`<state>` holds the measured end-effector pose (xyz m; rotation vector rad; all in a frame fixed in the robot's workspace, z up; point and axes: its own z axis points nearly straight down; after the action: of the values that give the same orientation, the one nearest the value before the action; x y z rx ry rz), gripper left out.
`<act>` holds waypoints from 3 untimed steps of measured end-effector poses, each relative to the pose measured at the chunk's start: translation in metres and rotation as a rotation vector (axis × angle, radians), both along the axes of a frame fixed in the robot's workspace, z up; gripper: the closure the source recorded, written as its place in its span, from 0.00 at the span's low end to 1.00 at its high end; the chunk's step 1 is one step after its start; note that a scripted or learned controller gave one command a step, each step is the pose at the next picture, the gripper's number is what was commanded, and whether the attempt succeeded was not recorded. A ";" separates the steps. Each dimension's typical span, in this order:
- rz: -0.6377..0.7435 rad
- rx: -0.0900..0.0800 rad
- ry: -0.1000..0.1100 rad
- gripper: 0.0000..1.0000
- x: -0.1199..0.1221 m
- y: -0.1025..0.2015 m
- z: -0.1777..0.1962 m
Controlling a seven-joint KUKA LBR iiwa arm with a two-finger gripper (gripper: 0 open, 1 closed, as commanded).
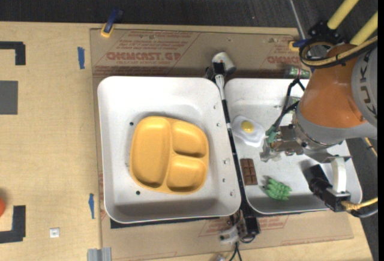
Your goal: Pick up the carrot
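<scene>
My gripper (268, 149) hangs low over the middle of the right bin (264, 98), pointing left from the orange-banded wrist. Just left of it lies a toy fried egg (247, 128), white with a yellow yolk. A brown chocolate bar (248, 171) lies near the bin's left wall, below the egg. A green leafy piece (276, 188) rests toward the front of the bin, below the gripper. The arm covers the right half of this bin and hides what lies under it.
The left bin (114, 110) holds a yellow three-compartment plate (170, 153). A clip (221, 63) sits at the back where the two bins meet. A small red-orange thing (2, 206) shows at the view's left edge, on the bench.
</scene>
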<state>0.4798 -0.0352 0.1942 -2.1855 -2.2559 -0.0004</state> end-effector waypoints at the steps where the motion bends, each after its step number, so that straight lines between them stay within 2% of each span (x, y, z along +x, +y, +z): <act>1: -0.138 -0.001 -0.001 1.00 0.042 0.012 0.069; 2: -0.589 0.000 0.005 1.00 0.025 0.077 0.000; 3: -0.895 -0.001 0.000 1.00 0.006 0.045 0.063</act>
<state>0.4855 0.0100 0.2575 -2.9469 -1.0886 0.0009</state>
